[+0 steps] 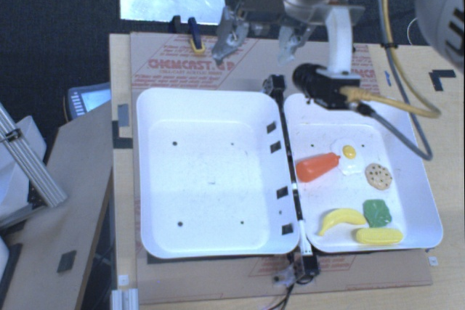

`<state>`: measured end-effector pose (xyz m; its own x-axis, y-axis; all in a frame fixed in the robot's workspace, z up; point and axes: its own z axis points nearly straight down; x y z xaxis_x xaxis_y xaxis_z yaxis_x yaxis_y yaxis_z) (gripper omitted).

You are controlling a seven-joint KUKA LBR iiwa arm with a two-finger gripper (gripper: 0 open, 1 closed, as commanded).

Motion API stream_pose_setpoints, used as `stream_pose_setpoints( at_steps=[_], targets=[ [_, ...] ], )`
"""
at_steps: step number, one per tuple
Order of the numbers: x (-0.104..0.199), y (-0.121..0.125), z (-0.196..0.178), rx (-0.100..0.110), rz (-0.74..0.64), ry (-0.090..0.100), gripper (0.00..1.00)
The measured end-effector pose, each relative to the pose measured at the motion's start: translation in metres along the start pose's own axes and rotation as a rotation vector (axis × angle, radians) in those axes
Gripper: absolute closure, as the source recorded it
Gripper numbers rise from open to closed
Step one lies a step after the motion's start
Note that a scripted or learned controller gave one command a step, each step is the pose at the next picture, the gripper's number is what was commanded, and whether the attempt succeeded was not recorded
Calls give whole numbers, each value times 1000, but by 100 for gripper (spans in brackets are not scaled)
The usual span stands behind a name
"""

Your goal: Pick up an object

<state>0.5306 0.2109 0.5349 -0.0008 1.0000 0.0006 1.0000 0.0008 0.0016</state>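
Overhead, the gripper (260,41) hangs at the far edge of the scene, above the cardboard sheet (182,62) beyond the two bins, and well apart from every object. Its two fingers (227,38) point down and stand apart with nothing between them. The left bin (156,105) and the right bin (429,218) sit side by side, touching along a black-clipped seam. All the objects lie in the right bin: an orange carrot (317,168) near the seam, a fried egg (349,153) just beside its right end, and a round cookie (378,176) to the right of the egg. Nearer the viewer, a yellow banana (340,218) lies beside a green piece (377,212), with a yellow corn cob (378,235) at the near edge, touching the green piece.
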Motion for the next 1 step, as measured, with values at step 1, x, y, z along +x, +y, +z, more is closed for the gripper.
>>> stream_pose_setpoints(
  at_steps=[1],
  targets=[
    [0,0,0,0,0,0,0]
  ],
)
